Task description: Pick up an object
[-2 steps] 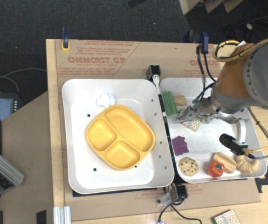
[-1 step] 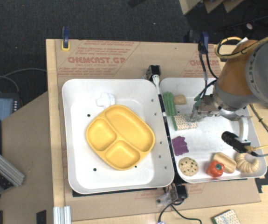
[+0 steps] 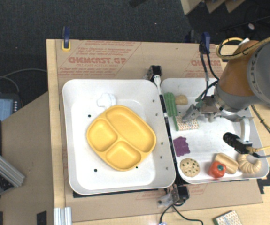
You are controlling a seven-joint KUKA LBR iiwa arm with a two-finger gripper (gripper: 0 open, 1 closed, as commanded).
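A yellow divided plate (image 3: 120,137) lay in the middle of the left bin (image 3: 73,125). A small white lump (image 3: 106,99) sat just beside the plate, toward the bin's far edge.

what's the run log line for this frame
arm: over right bin | pincer: low by green stick and patterned card | held: nothing seen | left bin: yellow tray

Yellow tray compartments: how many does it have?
3. The yellow tray sits in the left bin: one compartment along its upper right, one at its left, one at its lower right.
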